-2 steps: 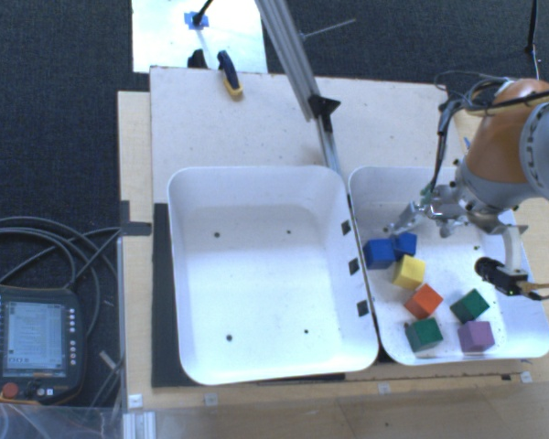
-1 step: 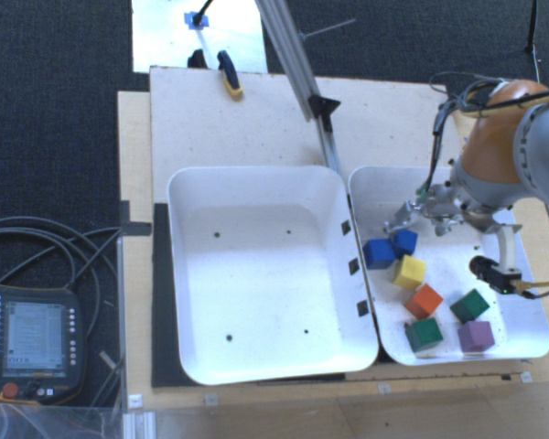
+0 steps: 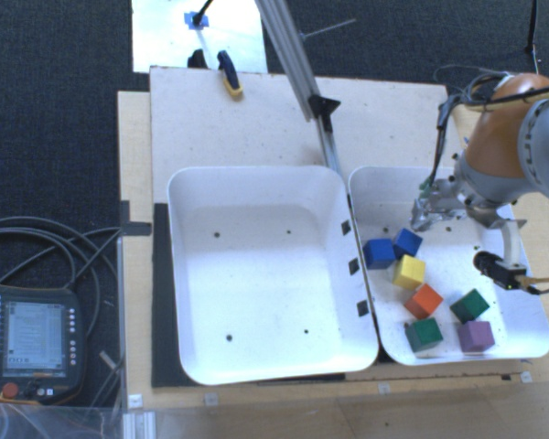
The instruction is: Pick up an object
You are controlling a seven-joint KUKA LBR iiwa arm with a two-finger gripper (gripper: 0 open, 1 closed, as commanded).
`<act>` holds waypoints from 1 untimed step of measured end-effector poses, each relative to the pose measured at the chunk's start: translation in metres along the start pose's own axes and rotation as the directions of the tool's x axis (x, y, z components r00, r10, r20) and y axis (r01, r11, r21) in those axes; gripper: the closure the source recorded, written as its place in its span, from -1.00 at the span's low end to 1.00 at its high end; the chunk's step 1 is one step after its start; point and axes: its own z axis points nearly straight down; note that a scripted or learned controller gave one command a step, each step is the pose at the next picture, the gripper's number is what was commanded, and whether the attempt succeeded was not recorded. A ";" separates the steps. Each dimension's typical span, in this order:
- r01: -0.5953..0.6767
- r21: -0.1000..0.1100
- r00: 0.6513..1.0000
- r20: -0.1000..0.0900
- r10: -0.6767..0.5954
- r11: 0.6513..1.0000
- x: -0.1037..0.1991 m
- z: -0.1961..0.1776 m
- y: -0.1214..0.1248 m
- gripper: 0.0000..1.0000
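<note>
The end effector [image 3: 427,214] is seen above the right white bin [image 3: 531,332], near its far edge; finger state cannot be told. Just beside lies a blue cube [image 3: 407,242], crowded by a second blue cube [image 3: 379,252] and a yellow cube [image 3: 409,272]

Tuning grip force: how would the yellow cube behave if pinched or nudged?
The yellow cube looks rigid with flat faces, so it will probably slide, not roll. It touches the orange cube, so a nudge may shift both.

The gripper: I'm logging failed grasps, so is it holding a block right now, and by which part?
Nothing is held. The gripper hangs over the right bin, just above the blue cube, with no block between its fingers.
</note>
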 end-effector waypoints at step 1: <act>-0.001 0.014 1.000 0.003 0.001 1.000 0.008 -0.049 0.000 1.00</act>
